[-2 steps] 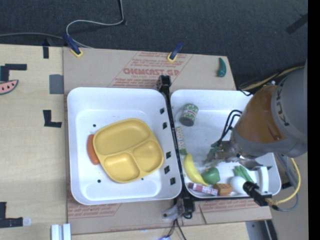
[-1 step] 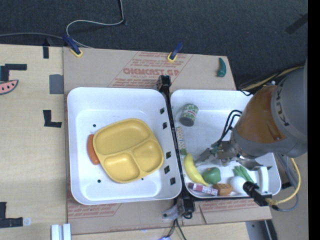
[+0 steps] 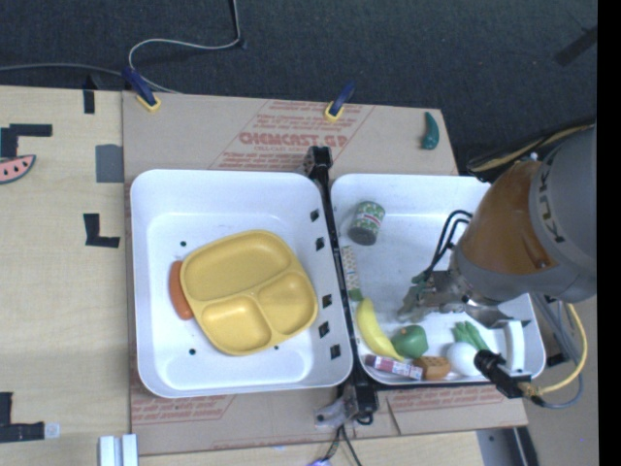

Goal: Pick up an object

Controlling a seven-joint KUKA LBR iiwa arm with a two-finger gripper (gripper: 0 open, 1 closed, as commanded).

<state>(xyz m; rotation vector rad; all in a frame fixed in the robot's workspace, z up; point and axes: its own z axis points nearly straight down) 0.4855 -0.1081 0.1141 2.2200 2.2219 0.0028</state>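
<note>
one fixed camera above the bench, looking down at a slant, both white bins (image 3: 146,260) in frame

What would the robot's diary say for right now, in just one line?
arm: over right bin | gripper: low, near banana and green pepper | can: lying apart | left bin: yellow tray

Two white bins side by side on cardboard. Left bin (image 3: 155,260): yellow divided plate (image 3: 247,289) over orange item (image 3: 179,291). Right bin (image 3: 417,197): green can (image 3: 367,221), banana (image 3: 374,330), green pepper (image 3: 411,339), tube (image 3: 393,366), white egg (image 3: 460,359). Gripper (image 3: 419,299) low above bin floor near pepper.
</note>
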